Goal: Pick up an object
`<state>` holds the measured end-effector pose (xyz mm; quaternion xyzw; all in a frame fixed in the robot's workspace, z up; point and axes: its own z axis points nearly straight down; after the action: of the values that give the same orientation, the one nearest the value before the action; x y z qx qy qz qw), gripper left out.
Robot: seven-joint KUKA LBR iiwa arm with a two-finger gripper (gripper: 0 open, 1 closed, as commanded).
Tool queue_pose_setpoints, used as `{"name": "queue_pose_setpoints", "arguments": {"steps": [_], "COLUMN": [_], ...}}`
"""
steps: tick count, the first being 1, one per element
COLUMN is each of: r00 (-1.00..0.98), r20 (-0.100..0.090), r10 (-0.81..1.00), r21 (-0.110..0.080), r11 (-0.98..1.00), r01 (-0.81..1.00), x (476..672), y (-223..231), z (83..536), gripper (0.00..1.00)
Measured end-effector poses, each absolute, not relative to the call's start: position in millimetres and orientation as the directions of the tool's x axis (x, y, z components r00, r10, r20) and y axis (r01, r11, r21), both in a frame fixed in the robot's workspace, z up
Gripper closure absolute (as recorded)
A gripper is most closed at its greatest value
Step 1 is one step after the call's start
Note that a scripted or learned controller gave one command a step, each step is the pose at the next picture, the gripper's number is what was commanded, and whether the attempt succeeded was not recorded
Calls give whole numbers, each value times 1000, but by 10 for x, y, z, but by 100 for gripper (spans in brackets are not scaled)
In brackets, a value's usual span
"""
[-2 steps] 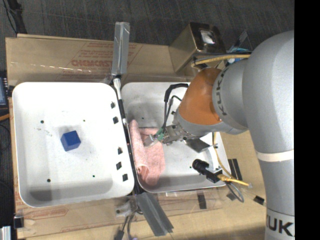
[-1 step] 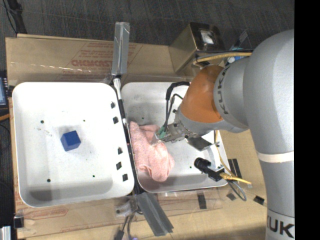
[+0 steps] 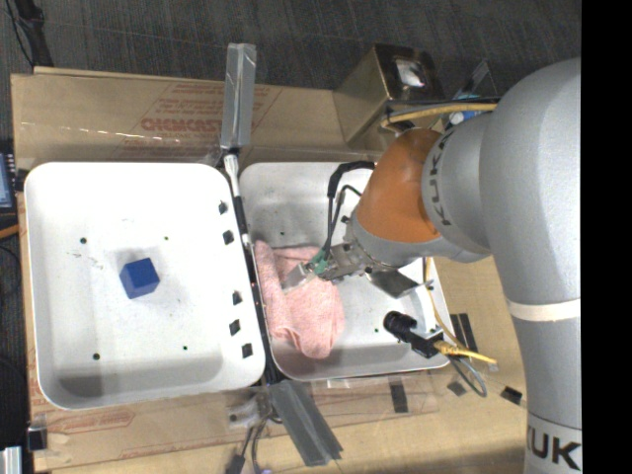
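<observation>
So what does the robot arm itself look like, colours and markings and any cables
The arm is thick, rounded and light grey, with an orange band above the wrist. KUKA lettering shows in dark letters on its lower part. Black cables loop beside the wrist.

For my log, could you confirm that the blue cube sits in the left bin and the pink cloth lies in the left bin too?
Not quite: the camera view shows the pink cloth in the right bin. The blue cube does sit in the left bin.
</observation>
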<state>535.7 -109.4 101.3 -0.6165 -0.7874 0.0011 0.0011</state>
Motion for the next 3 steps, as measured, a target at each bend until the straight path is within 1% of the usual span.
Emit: {"name": "queue_pose_setpoints", "arguments": {"steps": [1,2,3], "r00": [-431,-569,-582], "r20": [2,-1,3], "r10": [903,822,813], "r21": [-2,0,-3], "r11": [431,569,582], "r01": [903,822,813], "x": [5192,5108,5233], "y": [-1072,-682,-1011], "z": [1367,1922,1115], "gripper": [0,0,0]}}
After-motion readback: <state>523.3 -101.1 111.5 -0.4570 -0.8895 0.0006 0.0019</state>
